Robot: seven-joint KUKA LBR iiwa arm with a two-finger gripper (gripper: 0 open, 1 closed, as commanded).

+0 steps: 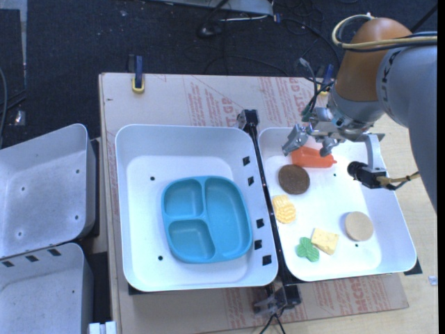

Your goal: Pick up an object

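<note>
1 orange-red toy piece (314, 158) sits at the far end of the right bin (389, 256), and it looks like the target: the gripper (311, 142) is right over it, fingers spread wide either side of its top, nothing clamped between them. I can't tell whether the tips touch it. Step in hand, as I read it: final approach before the grasp, no lift yet. The next move calls for dropping so the fingers straddle the piece, closing, then a straight lift; the piece is low and flat, so a shallow close could skid off its top. Just beside it toward the near side lies 1 brown disc (294, 179), close enough to get nudged if the fingers come down off-centre. Count in the right bin: 1 orange-red piece, 1 brown disc, 1 pale yellow ridged piece (284, 209), 1 yellow cheese wedge (325, 240) touching 1 green leafy piece (307, 250), 1 tan disc (359, 226). That makes 6 items. The left bin (135, 152) holds 1 blue divided tray (206, 218) with 3 compartments. 2 white bins total.
</note>
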